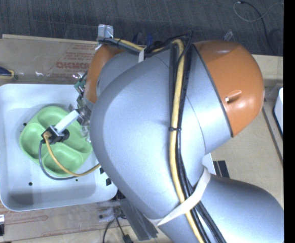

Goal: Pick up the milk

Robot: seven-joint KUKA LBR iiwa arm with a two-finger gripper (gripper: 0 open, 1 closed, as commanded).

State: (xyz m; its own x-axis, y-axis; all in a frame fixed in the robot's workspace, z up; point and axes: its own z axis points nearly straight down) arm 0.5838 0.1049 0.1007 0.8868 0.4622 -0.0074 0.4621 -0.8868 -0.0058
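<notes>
Arm [152, 135] reaches in from 3 o'clock. Its bulk covers the middle of the view and the 3 o'clock side of the left bin [5, 151]. The wrist end sits over the green divided dish [33, 135], which lies in that bin toward 9 o'clock.

Milk: position cannot be told. It is probably hidden beneath the arm.

Jaws: masked by the wrist, so I cannot tell whether they are spread or pressed together.

Bench [41, 59] shows brown at 11 o'clock, beyond the bin.

Judged step: approach or descent over the bin, with no grasp confirmed. The next move calls for the jaws to be centred over the milk rather than the dish. They should straddle it and close, and the lift should then be checked for a carried load.
</notes>
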